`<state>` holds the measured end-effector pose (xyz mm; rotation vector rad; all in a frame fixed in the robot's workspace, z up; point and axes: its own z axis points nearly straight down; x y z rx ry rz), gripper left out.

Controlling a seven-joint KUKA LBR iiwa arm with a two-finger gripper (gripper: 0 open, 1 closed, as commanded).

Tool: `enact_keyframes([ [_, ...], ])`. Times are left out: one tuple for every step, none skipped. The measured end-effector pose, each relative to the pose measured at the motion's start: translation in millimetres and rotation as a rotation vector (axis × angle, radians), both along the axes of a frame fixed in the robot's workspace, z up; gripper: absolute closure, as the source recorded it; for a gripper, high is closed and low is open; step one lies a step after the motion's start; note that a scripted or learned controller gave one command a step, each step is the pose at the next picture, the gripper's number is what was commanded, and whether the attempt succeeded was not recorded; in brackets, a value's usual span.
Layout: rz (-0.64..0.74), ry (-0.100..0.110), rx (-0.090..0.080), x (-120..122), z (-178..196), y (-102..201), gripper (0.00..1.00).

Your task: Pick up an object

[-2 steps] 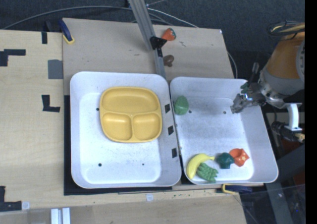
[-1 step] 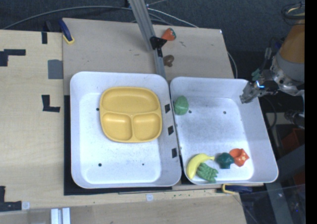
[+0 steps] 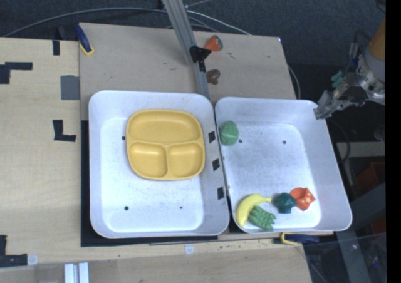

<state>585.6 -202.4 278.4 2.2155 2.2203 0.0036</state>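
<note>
The grey arm's two-finger gripper (image 3: 327,108) hangs at the far right corner of the right-hand shallow white bin (image 3: 283,113), just outside its rim, and carries nothing. How its jaws stand I cannot tell from here; the tip is too small and dark.

Inside that bin, a round green plastic ball (image 3: 229,132) rests against the far left wall, well apart from the rest. In the near corner lies a cluster: a curved yellow toy banana (image 3: 247,204) touching a knobbly light-green toy (image 3: 262,218), with a dark teal lump (image 3: 285,201) and a small orange-red toy (image 3: 303,198) just beside them. The left bin (image 3: 100,169) bears a yellow three-compartment plastic tray (image 3: 166,144).

I judge the pick has not started. The next move calls for swinging in over the bin and descending on one item; the lone green ball looks the cleanest target, the crowded cluster riskier.
</note>
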Motion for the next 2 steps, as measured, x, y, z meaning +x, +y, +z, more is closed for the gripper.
enact_keyframes([
  [0.003,0.007,0.003,-3,-17,49,1.00],
  [0.005,0.006,0.003,-7,-12,105,1.00],
])
